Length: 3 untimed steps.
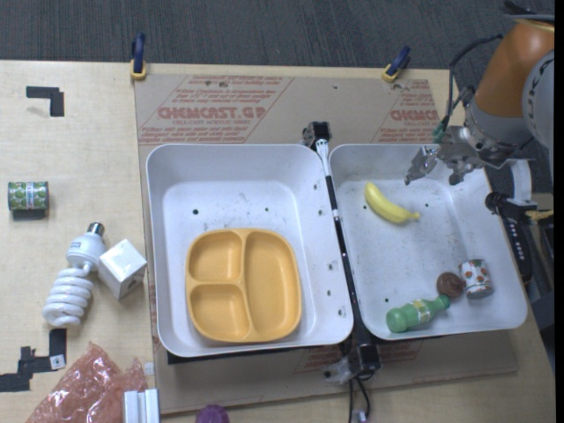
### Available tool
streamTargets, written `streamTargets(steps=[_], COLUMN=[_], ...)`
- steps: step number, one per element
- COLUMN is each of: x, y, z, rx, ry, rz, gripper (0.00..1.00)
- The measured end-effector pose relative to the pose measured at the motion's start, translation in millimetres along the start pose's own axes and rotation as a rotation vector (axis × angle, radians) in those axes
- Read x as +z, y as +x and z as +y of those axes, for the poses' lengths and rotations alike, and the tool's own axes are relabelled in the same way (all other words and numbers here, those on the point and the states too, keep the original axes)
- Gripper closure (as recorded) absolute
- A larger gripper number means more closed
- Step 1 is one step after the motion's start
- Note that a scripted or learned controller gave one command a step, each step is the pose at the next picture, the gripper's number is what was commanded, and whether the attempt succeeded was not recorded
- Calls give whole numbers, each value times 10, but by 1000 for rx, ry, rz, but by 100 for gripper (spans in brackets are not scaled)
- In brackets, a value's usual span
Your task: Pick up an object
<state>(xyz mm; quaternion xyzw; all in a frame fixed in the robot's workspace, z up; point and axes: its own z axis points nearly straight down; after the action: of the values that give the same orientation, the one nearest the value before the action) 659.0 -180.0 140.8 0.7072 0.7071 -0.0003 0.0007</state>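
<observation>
Above right bin (493,320), arm (515,69) bent, jaws spread

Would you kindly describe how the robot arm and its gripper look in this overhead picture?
The grey robot arm has rounded housing with a broad orange band above the wrist. Thin dark cables loop beside it. Its two-finger metal gripper is silvery grey, with slim fingers on a compact metallic body.

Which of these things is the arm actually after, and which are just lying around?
Job: gripper; in its bin, banana, green bottle, small can, brown lump.

Lying about: yellow tray, light bulb, white cube, green can.
</observation>
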Motion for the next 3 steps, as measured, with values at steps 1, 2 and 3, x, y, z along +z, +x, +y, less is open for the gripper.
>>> streamTargets(steps=[1,2,3], x=[439,482,484], y=[-114,135,621], z=[-448,-1153,-1533], rx=[1,2,1], ry=[0,0,1], rz=[1,1,1], gripper=[0,0,0])
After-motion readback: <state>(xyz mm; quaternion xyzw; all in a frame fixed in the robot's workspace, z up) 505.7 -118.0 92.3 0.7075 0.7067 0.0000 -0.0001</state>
